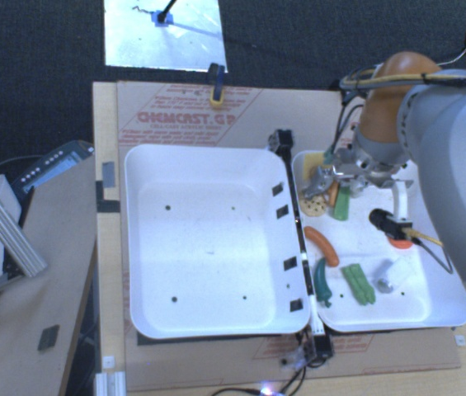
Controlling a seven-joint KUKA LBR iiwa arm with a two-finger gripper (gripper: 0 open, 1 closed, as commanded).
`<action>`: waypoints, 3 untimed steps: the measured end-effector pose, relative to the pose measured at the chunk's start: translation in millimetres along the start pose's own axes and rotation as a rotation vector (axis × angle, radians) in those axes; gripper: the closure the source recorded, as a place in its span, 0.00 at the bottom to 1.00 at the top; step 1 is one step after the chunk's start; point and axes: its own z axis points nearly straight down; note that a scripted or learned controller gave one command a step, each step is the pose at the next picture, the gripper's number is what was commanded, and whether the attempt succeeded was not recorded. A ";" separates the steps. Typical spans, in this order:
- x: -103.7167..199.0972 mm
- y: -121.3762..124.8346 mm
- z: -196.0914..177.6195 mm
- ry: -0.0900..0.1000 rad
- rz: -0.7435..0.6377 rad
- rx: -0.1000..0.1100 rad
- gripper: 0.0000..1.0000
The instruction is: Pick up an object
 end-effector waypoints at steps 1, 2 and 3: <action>0.2 -1.1 0.0 0.000 0.001 -0.004 0.00; 1.7 -0.1 0.2 0.002 0.000 0.000 0.00; 0.8 -0.3 0.2 0.004 0.002 -0.002 0.00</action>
